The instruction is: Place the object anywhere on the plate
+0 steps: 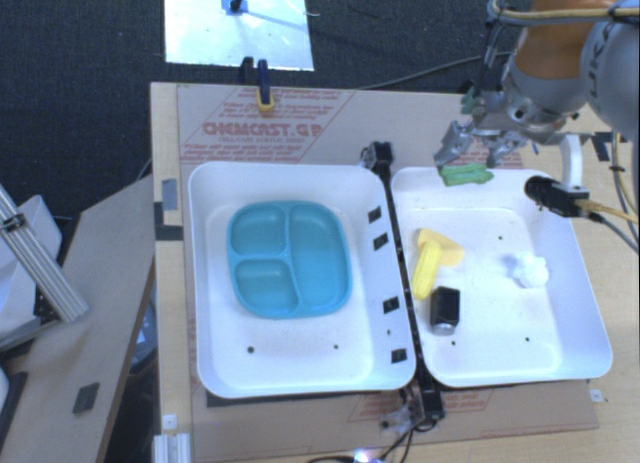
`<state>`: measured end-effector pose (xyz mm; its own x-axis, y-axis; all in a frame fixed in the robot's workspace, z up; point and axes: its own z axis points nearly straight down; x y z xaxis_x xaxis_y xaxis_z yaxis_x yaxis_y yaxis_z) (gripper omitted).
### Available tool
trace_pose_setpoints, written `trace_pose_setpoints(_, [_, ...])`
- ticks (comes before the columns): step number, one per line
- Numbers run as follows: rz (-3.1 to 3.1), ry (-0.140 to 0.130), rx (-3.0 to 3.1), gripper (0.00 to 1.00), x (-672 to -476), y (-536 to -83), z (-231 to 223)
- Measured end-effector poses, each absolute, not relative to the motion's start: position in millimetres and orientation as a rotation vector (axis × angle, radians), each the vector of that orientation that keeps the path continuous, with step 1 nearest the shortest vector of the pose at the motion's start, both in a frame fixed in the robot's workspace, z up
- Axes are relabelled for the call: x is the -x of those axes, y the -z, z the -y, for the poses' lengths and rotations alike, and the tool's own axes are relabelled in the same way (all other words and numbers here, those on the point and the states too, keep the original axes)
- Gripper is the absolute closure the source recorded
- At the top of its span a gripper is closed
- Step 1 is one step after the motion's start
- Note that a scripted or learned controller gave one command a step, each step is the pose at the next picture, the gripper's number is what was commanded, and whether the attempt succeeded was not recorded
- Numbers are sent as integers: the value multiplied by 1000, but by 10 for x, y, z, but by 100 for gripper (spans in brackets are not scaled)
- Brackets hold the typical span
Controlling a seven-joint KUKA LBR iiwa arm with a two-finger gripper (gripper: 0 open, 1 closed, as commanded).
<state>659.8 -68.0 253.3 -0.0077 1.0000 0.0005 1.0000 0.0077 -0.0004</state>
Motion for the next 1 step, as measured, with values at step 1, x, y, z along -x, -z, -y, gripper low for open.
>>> trace_pose_setpoints(1, [2230,2,2213,100,-6384,-2572,184])
